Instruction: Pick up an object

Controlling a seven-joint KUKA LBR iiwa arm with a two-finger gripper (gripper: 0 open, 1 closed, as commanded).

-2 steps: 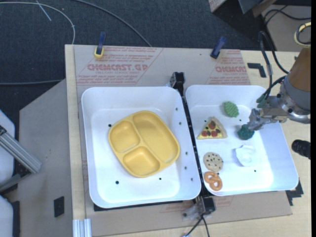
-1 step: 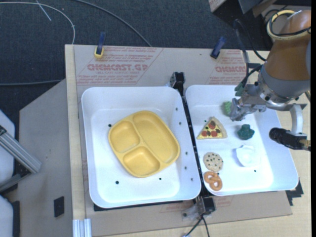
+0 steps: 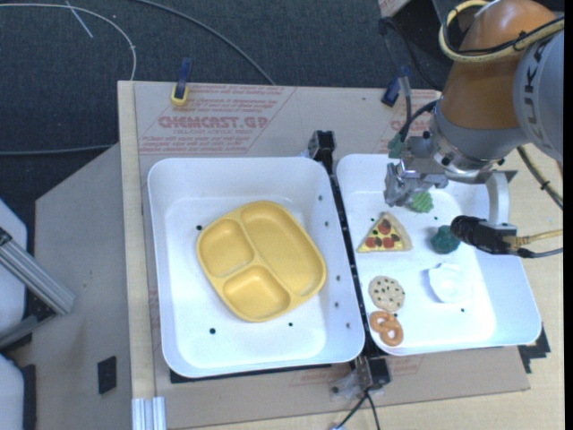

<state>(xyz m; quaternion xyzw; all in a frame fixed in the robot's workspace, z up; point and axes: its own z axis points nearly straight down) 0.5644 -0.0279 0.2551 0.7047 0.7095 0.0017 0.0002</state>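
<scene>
Overhead, the arm (image 3: pixel 497 70) reaches in from the right and hangs its hand (image 3: pixel 405 184) low over the upper part of the right bin (image 3: pixel 510 325). Whether the hand is released or clenched cannot be told, since the wrist body hides it. Just below and right of the hand lies a small green broccoli-like piece (image 3: pixel 421 202), touching or very nearly touching it; contact is unclear. Beside that, a pizza slice (image 3: pixel 385 235) lies flat toward the bin's left side, with a dark green lump (image 3: pixel 444 239) to its right and a pale white piece (image 3: pixel 446 282) lower down (hard to make out against the white floor). Near the bin's lower left lie a chocolate-chip cookie (image 3: pixel 386 292) and, just below it, a pretzel (image 3: pixel 389 328). The left bin (image 3: pixel 170 240) holds a yellow three-compartment tray (image 3: pixel 260 260), lying at a slant. Both bins rest on the brown tabletop (image 3: pixel 224 119).
</scene>
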